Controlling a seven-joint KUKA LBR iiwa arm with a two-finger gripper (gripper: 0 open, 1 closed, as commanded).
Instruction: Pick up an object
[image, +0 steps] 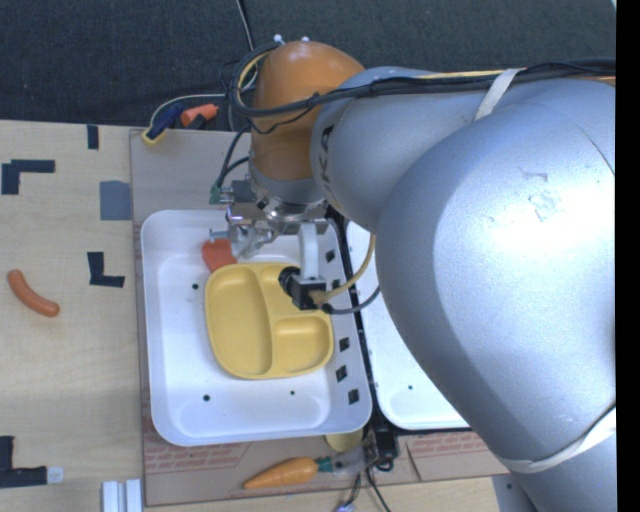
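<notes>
Fingers: I cannot tell whether they are spread or pressed together; the metal parts under the wrist blur into one another.
Gripper: low over the far edge of the left bin, by the far rim of the yellow plate and just beside a small red-orange object.
Held or not: nothing is visibly between the tips, so I judge that no pick has been made yet.
Task's thing: probably the red-orange object, lying on the bin floor near the far-left corner and touching or nearly touching the plate's rim.
Why it sits so: pressed against the plate, it leaves little space on that side, so an approach from the far edge looks sensible.
Yellow plate: a divided dish lying flat mid-bin, right way up; it is broad and shallow and would be awkward for a two-finger pinch.
Arm: reaches across the right bin and hides most of it.
Outside the bins: a carrot lies by the left bin's near edge; an orange sausage-shaped piece lies well apart towards the bench's left edge.
Surface: pale wood bench with black markers.
Room: dark floor beyond the far edge.
</notes>
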